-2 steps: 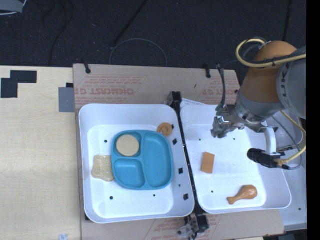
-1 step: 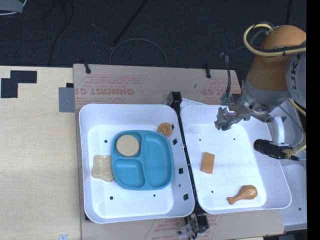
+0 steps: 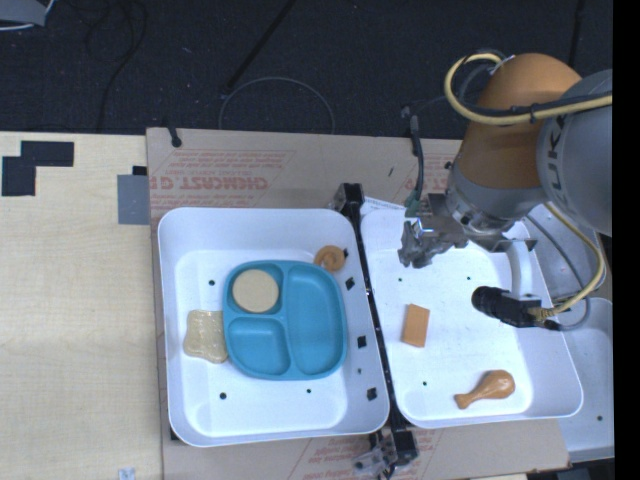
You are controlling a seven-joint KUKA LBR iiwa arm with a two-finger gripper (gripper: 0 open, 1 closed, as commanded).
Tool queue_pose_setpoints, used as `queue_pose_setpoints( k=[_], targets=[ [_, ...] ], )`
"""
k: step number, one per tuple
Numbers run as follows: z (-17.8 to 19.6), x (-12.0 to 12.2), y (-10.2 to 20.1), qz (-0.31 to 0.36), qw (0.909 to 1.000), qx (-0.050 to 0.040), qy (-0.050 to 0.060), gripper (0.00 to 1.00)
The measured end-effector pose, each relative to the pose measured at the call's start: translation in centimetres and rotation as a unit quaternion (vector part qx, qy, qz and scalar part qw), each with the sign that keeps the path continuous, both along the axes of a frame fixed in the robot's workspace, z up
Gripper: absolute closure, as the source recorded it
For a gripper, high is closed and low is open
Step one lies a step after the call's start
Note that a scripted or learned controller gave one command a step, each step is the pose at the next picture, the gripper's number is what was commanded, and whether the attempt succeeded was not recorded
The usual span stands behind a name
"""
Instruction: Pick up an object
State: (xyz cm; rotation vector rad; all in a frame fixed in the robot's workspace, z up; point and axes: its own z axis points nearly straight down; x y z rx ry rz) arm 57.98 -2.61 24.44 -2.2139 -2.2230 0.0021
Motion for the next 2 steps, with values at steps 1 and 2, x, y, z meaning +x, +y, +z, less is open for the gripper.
queue_pose_setpoints(
  k=[1, 2],
  targets=[
    [0.5, 0.4, 5.2, 0.0, 1.0, -0.0001, 0.0, 1.0],
    [0.2, 0.4, 11.4, 0.0, 1.0, -0.0002, 0.0, 1.0]
  ],
)
